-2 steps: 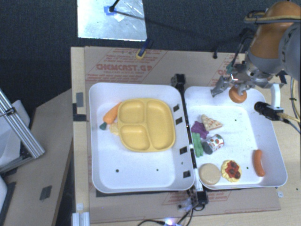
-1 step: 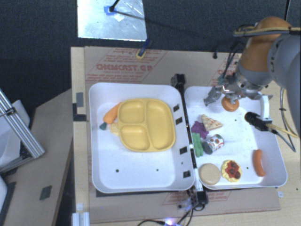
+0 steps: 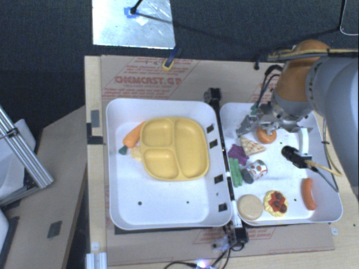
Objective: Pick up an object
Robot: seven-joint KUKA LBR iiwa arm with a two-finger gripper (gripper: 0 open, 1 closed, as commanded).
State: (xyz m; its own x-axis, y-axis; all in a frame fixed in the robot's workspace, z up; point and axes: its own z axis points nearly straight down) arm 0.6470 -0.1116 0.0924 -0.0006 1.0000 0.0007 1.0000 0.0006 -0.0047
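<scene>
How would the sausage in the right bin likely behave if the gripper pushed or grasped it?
The sausage is a smooth, rounded cylinder lying on its side, so it would probably roll sideways if nudged. Its glossy look suggests a plastic toy, likely stiff and light. Fingers might slip along its rounded ends; closing across its middle seems safer.

Cardboard-covered bench [image 3: 151, 74] (red lettering), left white bin [image 3: 120, 206], right white bin [image 3: 325, 209], touching side by side

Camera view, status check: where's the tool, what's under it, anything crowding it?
Tool low in the right bin, at its far end. Orange round piece right below it; grip not confirmed. Pizza slice and purple piece close beside.
</scene>
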